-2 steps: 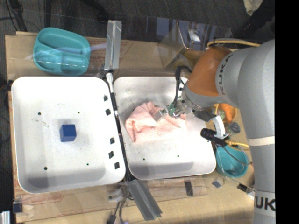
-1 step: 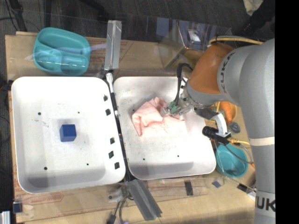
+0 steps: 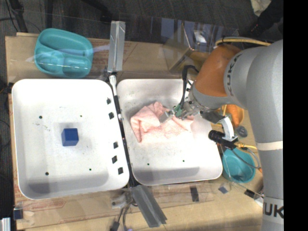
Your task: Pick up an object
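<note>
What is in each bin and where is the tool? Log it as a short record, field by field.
left bin: one blue cube, left of centre
right bin: crumpled pink cloth, upper middle
tool: down at the cloth's right edge
arm: reaches in from the right
outside bins: teal bowl on the bench above the left bin
</note>
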Available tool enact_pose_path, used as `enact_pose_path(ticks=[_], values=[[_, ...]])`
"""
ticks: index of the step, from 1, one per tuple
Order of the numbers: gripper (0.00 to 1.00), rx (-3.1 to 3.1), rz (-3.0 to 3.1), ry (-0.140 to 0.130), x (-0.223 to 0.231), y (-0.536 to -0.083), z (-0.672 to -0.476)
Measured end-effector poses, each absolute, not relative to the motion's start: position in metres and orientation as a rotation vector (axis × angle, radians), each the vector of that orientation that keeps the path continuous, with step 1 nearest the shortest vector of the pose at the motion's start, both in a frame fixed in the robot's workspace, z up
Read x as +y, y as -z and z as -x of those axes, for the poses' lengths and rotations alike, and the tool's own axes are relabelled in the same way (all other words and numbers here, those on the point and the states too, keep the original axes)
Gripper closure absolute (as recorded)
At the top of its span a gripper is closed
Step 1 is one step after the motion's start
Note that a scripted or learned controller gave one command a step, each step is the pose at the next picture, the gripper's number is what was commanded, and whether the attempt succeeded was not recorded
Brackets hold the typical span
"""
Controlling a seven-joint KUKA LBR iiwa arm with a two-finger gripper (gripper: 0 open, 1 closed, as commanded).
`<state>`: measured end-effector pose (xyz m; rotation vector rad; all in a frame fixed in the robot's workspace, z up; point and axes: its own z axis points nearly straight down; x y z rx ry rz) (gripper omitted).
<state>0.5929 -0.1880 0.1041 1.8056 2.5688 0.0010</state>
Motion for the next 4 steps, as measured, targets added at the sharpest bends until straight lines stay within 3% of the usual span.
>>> enact_pose_path(ticks=[1,2,3,4], values=[[1.0,2.572,-1.798,-0.001,-0.188,-0.115,-0.594],[0.0,2.571,-1.798,0.0,-0.188,-0.115,-0.594],[0.0,2.392,-2.032,0.0,-0.185,-0.094,-0.616],[1.0,2.395,-2.025,-0.005,-0.184,-0.105,-0.617]])
